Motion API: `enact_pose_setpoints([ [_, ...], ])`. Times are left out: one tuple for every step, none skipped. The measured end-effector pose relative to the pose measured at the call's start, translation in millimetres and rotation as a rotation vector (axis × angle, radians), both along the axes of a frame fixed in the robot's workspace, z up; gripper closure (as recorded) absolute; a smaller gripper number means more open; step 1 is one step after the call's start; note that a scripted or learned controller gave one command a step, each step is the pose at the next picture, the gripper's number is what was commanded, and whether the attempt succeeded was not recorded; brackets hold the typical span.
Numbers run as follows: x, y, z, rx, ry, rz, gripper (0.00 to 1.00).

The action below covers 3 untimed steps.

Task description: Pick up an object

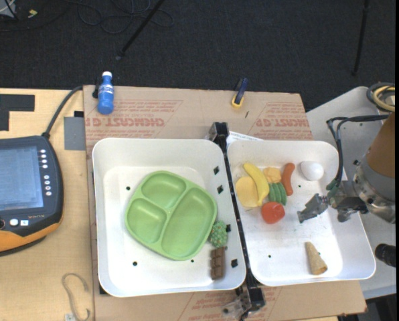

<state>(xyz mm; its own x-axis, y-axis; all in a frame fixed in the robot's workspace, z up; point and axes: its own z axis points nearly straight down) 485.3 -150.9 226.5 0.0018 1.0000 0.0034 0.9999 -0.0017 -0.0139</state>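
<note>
Red tomato (272,212) sat nearest the gripper (313,208), low over the right bin (350,263), nothing held; jaw state couldn't be told. Best bet: shift left, centre over tomato, descend straight, avoiding the banana (256,179) beside it.

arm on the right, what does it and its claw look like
The arm enters with an orange-brown section at the frame's right edge, above a grey metal wrist. Black cables loop beside it. The claw is dark grey with angular, blocky fingers.
</note>
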Motion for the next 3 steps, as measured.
enact_pose_setpoints([
  [2.1,-0.4,4.6,-0.002,-0.01,0.001,0.0],
  [9.6,7.9,-48.6,0.0,-0.005,0.003,0.0],
  [11.0,7.5,-112.5,0.0,-0.004,0.003,0.0],
])
